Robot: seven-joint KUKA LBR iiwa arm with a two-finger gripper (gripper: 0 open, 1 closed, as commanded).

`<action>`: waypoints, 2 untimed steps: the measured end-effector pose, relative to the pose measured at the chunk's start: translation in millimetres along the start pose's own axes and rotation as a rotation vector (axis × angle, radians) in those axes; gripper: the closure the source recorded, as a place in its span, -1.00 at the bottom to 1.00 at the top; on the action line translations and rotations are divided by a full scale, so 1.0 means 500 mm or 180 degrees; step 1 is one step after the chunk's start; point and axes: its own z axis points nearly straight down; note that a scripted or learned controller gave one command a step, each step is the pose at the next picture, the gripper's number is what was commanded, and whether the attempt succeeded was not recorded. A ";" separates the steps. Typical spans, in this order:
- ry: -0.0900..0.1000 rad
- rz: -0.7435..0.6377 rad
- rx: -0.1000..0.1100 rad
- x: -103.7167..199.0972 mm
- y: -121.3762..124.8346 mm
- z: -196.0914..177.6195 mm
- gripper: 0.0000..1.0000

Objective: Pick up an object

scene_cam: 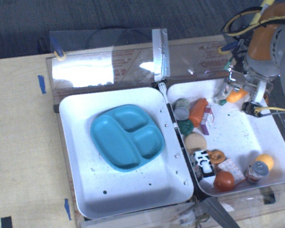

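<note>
My gripper point(239, 96) hangs over the far right corner of the right bin point(270, 135), coming in from the right under the orange-banded wrist. A small orange object point(237, 95) with a greenish tip sits between its fingers, and the gripper is shut on it. Several loose items lie along the bin's left side and front: a grey can point(181, 109), an orange-red packet point(199, 111), a tan ball point(195, 141), a black-and-white item point(204, 163), a red tomato-like ball point(224, 181) and a yellow ball point(265, 162).
The left bin point(81, 160) holds a blue divided plate point(128, 136). A ridge point(175, 132) separates the two bins. Clear plastic panels stand behind them. Yellow and blue cables loop near the wrist at the top right. Bare floor shows in the middle of the right bin.
</note>
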 end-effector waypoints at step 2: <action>0.0005 -0.0402 -0.0048 -0.001 0.000 -0.001 -1.00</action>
